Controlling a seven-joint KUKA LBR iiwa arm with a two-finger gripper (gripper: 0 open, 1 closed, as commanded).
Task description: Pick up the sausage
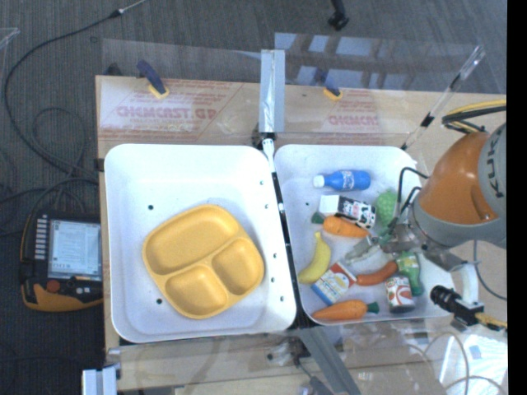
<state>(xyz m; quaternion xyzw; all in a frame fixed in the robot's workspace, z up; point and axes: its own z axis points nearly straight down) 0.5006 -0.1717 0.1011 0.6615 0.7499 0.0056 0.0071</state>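
Gripper (380,243) low in right bin (290,220), just above sausage (376,273), finger state cannot be told, banana (315,260) left, yellow tray (204,259) in left bin (123,220)

"CHEMCAST" printed red on protective film (169,112); "KU" on arm (494,175).

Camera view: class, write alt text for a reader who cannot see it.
A robot arm's gripper reaches into the right bin, just above a red sausage lying among toy foods including a banana, carrot and blue bottle. The left bin holds a yellow divided plate.
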